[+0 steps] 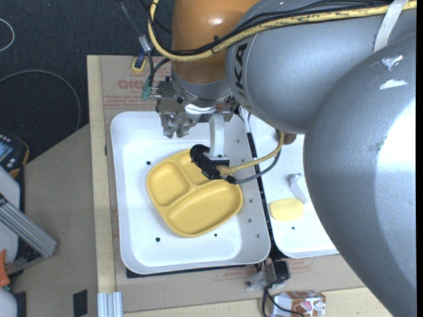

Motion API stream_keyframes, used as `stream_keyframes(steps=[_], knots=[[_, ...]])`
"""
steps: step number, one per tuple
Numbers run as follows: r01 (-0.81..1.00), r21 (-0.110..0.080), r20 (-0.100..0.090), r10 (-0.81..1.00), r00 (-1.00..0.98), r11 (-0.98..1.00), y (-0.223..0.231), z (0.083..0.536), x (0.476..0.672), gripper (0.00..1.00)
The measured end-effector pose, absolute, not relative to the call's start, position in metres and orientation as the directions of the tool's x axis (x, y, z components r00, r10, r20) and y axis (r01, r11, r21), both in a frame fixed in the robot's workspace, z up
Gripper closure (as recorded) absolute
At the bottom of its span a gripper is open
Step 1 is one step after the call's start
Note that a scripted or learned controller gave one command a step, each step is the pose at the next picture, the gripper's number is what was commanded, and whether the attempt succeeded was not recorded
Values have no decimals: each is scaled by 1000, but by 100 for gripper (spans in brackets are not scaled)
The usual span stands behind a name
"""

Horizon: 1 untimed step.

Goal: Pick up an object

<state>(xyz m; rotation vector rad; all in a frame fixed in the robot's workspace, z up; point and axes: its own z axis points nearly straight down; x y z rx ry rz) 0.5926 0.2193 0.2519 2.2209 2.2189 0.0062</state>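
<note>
Left bin [122, 177]: yellow divided plate [193, 203] lies flat mid-bin, just below my fingers [174, 128]. Can't tell if they're spread or closed. Risk: plate's wide w/ a shallow rim, so a pinch prob slips off. Right bin [297, 240]: small yellow piece [286, 209]. Brown tabletop [99, 111], dark floor [46, 18] beyond.

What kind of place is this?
Probably a robotics lab: a grey and orange robot arm reaches over two shallow white plastic bins, one holding a yellow divided plastic tray.
</note>
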Motion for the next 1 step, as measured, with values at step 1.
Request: stream_keyframes(steps=[1], knots=[[1000,-7,-1,1000,3,-3,182,263,528,100]])
